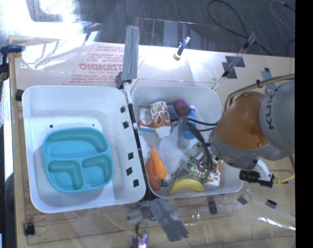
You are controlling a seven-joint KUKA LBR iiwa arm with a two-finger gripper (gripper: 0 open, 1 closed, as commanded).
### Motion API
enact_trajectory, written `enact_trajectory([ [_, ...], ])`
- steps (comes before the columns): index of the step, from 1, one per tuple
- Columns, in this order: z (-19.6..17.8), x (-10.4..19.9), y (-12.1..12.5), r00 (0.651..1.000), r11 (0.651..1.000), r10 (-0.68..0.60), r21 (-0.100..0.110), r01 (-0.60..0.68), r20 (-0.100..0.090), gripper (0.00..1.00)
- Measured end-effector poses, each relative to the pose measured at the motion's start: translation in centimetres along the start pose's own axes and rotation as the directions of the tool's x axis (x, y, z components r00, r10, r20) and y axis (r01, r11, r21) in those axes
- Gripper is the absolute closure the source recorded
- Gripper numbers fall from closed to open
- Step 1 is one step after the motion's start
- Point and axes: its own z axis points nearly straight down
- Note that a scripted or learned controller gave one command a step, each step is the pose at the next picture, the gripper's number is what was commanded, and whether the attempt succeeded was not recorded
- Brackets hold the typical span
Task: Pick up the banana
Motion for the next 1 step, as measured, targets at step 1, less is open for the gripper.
enact_trajectory([
  [1,-0.75,0.06,0.01,1.000,1.000,-0.005,0.001,0.005,-0.002,1.00],
])
